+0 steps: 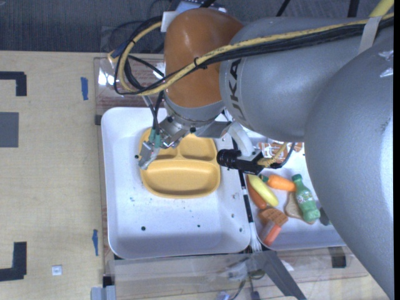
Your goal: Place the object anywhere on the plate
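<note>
The gripper hovers over the yellow divided plate, positioned for release; jaw state cannot be determined.

A single fixed camera looks down at a slant on the light wooden bench and two shallow white plastic bins, close in, with the grey arm entering from the right edge.

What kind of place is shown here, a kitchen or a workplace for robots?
Most likely a robot lab. A big grey arm with loose cables reaches over white bins on a wooden bench marked with tape; the food beside the yellow plate looks like toys.
</note>
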